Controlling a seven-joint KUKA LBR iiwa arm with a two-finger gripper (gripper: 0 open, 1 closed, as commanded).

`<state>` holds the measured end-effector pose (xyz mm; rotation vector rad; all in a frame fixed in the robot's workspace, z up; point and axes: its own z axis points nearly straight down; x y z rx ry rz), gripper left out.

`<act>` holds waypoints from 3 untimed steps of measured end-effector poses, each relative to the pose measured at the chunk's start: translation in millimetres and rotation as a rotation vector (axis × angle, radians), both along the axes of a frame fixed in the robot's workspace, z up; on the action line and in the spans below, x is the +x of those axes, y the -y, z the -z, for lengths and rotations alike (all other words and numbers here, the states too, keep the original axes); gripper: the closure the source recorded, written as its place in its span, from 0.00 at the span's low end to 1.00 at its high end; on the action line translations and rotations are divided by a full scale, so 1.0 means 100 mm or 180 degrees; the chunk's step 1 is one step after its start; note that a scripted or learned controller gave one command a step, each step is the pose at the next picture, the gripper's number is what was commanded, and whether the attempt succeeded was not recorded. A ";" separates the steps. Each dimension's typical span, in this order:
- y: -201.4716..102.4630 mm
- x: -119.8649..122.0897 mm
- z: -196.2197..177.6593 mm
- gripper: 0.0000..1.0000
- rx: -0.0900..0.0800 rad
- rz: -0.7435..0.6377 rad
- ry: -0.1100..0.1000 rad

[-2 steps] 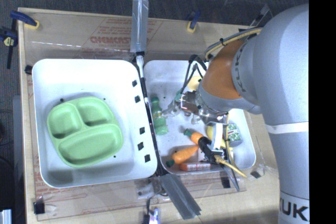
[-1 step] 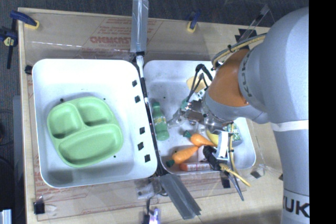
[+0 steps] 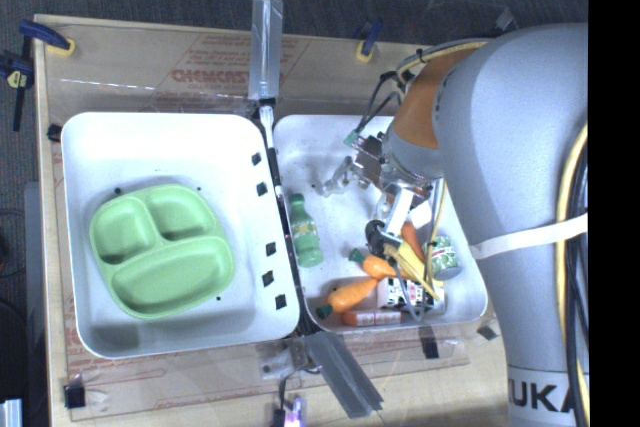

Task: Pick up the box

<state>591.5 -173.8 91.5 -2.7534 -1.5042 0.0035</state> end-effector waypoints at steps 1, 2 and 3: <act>-0.03 0.00 -0.09 1.00 0.0009 -0.0034 -0.0019; 0.15 -0.40 0.01 1.00 0.0005 -0.0858 -0.0003; 0.15 -0.40 0.01 0.00 0.0003 -0.0858 -0.0002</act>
